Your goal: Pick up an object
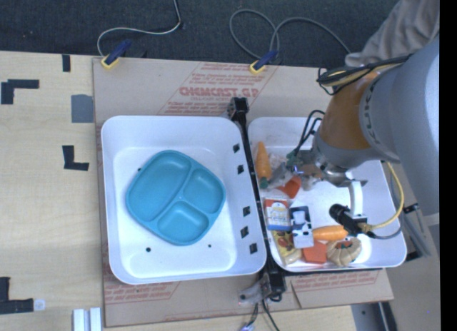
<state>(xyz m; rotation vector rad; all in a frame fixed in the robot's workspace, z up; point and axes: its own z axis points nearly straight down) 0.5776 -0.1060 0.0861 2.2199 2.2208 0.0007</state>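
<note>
Bins: two white bins side by side on a cardboard sheet [207, 90]; left bin [114, 137], right bin [389, 247].
Left bin contents: one blue plate [176, 196] with three compartments, lying flat near the middle of the bin.
Right bin contents: a cluster of small toy foods along the left and near sides.
Carrots: two orange ones; one carrot [263, 160] stands along the left wall near the far end, the other [330, 233] lies near the front by the black connector.
Red pieces: two; one red piece [290, 187] just below the gripper, one red block [314, 254] at the near wall.
Packet: one printed packet [277, 213] lying flat beside the left wall.
Card: one white and blue card [300, 226] just right of the packet.
Pastry: one tan pastry [344, 251] in the near right part, touching the red block.
Arm: one grey arm [400, 101] with an orange band, reaching over the right bin from the right.
Gripper: the gripper [298, 167] hangs low over the far left part of the right bin, close above the red piece; whether it is apart or together cannot be told.
Clips: two, yellow and blue, on the far edge of the cardboard.
</note>
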